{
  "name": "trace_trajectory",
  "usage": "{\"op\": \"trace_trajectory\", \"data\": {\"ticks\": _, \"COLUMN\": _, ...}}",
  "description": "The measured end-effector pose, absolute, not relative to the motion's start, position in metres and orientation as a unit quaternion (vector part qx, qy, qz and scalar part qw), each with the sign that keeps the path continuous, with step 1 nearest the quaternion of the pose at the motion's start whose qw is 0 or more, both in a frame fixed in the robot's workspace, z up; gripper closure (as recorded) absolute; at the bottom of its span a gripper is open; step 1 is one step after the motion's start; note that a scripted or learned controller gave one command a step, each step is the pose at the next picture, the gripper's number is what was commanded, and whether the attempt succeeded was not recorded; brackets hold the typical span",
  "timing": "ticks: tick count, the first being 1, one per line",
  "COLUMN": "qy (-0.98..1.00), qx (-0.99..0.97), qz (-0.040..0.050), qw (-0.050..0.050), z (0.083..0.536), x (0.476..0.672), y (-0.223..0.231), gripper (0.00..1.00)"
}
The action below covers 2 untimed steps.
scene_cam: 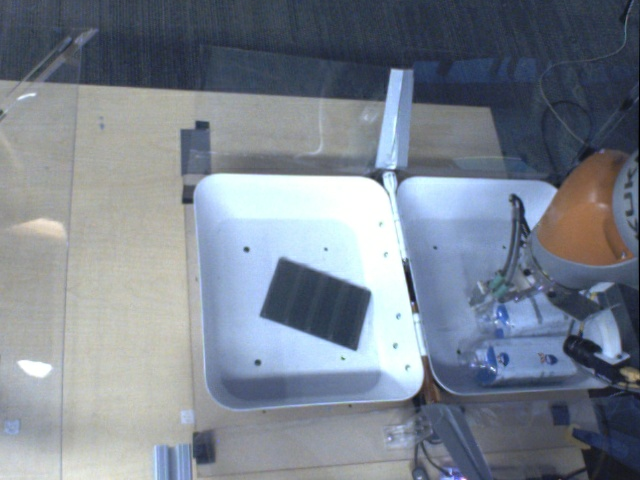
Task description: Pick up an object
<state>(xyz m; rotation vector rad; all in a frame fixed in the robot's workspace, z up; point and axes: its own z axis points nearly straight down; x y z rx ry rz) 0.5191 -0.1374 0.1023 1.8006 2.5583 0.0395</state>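
Camera view: the pickup is judged not yet done. A clear plastic bottle with a blue cap (515, 360) lies flat in the right white bin (440, 268), and a dark grey ribbed rectangular pad (316, 303) lies flat in the left white bin (230, 228). The grey arm with its orange band (585, 223) reaches low into the right bin; the pincer (505, 293) sits just above the bottle, its opening impossible to tell, with nothing seen held.

Even overhead light; glare whitens both bins (300, 193), soft shadow along their near walls; slightly soft focus throughout.
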Motion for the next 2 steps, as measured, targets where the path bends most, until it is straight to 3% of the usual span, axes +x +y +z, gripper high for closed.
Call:
{"op": "trace_trajectory", "data": {"ticks": 1, "qy": 0.843, "qx": 0.538, "qz": 0.0017, "qw": 0.004, "z": 0.238, "x": 0.489, "y": -0.1209, "gripper": 1.0}}
{"op": "trace_trajectory", "data": {"ticks": 2, "qy": 0.843, "qx": 0.538, "qz": 0.0016, "qw": 0.004, "z": 0.2379, "x": 0.4889, "y": -0.1208, "gripper": 0.0}}
